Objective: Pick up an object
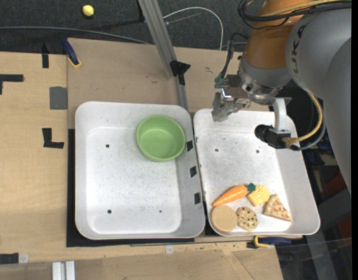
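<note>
Hovering at the right bin's [295, 156] far edge, the hand [224, 108] — too dark to tell its grip.

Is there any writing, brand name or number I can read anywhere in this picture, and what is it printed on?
"UK": part of dark lettering on the grey arm, cut short by the curve of its casing; the rest cannot be read.
There is no readable text on the green bowl, the white bins, the toy foods such as the carrot, or the bench.
</note>
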